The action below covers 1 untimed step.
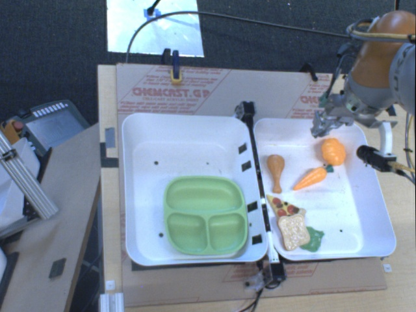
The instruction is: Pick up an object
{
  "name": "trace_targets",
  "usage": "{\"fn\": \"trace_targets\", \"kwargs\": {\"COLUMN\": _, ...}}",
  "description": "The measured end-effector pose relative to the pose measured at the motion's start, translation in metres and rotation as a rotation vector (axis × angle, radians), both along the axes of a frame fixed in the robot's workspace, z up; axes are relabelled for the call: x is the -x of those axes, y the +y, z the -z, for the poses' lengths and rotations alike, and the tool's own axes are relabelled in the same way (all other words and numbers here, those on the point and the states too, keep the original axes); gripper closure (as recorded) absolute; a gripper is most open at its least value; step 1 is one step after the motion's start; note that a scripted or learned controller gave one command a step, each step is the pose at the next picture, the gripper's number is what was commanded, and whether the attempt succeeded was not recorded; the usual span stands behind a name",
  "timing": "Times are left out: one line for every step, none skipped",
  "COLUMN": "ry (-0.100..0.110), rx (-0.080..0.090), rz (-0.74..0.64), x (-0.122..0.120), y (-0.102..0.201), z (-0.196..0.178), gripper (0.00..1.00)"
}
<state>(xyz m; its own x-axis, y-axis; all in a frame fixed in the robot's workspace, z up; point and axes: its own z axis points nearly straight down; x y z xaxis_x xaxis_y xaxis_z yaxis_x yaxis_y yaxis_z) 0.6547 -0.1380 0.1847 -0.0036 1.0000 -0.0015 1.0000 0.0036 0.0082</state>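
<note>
The right bin (374, 207) serves as the landmark, since all the loose toys lie in it. The hand (320, 127) hangs over its far edge, just beyond the orange fruit (333, 151), and nothing shows between its tips; from this slanted view I cannot tell whether it is released or clenched. Its place there suggests it is lining up on the fruit, the nearest toy and the likeliest thing to pick up, though that is only a judgement. Toward the middle of the bin lies a carrot (310, 178), tilted, its green end almost touching the fruit, so a descent on the fruit could nudge it. Nearer the divider rests a drumstick (276, 171), apart from both. At the near side of the bin a pizza slice (284, 207), a piece of toast (294, 231) and a green leaf (314, 239) crowd together, touching or overlapping, which would make a clean pick among them harder. The bin's far wall stands close to the hand and could limit its approach. Left of the right bin sits the left bin (149, 142), holding a green divided plate (205, 214) in its near half, well away from the hand. Both bins rest on a cardboard sheet (214, 86) on the surface.
</note>
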Motion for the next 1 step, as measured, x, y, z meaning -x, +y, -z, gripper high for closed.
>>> {"fn": "trace_targets", "kwargs": {"ry": 0.003, "rx": -0.001, "rz": 0.0, "x": -0.0012, "y": -0.0001, "z": -0.0249, "gripper": 1.0}}
